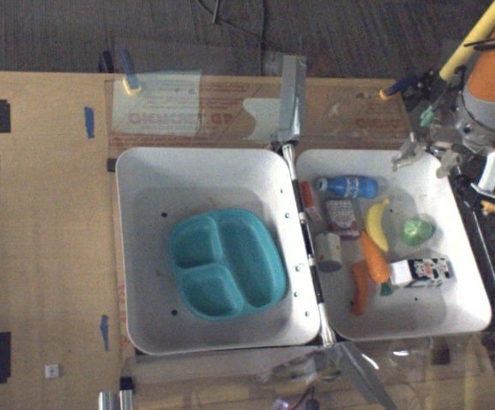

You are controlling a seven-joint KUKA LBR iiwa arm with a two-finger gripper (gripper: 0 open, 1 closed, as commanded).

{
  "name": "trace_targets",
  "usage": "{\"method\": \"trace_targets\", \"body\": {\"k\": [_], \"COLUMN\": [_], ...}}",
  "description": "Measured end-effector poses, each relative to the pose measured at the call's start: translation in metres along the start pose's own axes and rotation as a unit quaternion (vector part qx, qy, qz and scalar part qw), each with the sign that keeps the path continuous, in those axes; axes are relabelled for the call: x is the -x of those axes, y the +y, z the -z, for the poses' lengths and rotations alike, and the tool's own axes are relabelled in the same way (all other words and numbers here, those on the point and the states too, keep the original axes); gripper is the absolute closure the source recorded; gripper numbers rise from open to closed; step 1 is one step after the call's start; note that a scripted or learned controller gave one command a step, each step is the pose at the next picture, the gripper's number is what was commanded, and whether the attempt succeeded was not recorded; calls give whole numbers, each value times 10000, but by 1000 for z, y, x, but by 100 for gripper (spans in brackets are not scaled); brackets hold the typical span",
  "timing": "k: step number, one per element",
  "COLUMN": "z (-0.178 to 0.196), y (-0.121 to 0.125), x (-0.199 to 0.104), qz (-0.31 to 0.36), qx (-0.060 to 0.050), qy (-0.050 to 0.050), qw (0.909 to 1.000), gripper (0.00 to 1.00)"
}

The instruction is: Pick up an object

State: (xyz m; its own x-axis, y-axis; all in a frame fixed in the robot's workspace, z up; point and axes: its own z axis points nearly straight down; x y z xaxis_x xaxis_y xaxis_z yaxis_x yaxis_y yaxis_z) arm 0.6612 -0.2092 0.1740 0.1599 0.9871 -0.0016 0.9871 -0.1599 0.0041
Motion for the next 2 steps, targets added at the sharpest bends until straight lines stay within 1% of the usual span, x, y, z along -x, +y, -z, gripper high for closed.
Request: {"method": "trace_targets", "body": {"k": [1, 2], "z": [-50, -86], "y": [-4, -54], "x": [3, -41], "qz": [-356, -768], "qx": [-24, 6], "qy": [4, 5], "qw": [9994, 9970], "gripper": [0, 0]}}
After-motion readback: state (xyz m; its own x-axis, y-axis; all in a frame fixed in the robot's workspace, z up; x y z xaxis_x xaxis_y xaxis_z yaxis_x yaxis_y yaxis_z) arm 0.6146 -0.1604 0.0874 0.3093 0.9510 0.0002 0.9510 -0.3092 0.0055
